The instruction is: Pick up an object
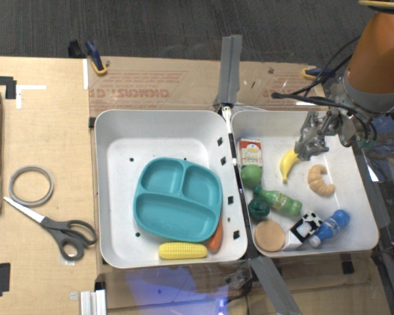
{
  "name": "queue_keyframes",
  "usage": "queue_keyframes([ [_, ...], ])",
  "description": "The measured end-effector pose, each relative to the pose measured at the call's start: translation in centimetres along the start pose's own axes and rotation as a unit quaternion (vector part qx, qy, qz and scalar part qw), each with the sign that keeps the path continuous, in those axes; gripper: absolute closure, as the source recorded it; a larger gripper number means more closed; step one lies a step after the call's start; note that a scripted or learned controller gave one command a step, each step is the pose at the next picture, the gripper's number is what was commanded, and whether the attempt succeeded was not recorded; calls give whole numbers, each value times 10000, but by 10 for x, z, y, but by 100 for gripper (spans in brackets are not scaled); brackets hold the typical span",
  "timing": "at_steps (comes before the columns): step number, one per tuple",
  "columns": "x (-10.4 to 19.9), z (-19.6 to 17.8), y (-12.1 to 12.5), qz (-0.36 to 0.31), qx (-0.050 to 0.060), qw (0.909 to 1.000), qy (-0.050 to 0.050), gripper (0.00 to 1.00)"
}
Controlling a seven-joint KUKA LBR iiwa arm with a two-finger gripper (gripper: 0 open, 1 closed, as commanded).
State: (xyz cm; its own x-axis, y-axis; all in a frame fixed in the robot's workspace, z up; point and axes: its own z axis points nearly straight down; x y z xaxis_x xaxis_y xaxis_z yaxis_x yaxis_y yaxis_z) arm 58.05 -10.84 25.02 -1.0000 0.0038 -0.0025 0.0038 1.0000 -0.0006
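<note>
My gripper [310,146] hangs over the upper part of the right bin [361,241], just right of a yellow banana [287,163] and above a tan croissant [322,179]. Nothing shows between its fingers. Further down in that bin lie a green bottle [280,201], a dark green piece [259,208], a green ball [251,174], a red and white carton [251,153], a tan round lid [270,235], a black and white block [307,227] and a blue bottle [333,224].
The left bin [118,136] holds a teal divided plate [177,201], a corn cob [182,250] and an orange carrot [215,239]. On the bench at the left lie scissors [59,230] and a tape roll [31,185]. Cables trail by the arm at the right.
</note>
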Motion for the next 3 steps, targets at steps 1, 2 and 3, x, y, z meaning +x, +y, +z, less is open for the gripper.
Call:
queue_keyframes([
  [1, 11, 104, -1, 1030, 1, 9947, 8, 0],
  [2, 58, 159, 11, 852, -1, 9964, 10, 0],
  [3, 17, 158, -4, 1140, 1, 9935, -4, 0],
])
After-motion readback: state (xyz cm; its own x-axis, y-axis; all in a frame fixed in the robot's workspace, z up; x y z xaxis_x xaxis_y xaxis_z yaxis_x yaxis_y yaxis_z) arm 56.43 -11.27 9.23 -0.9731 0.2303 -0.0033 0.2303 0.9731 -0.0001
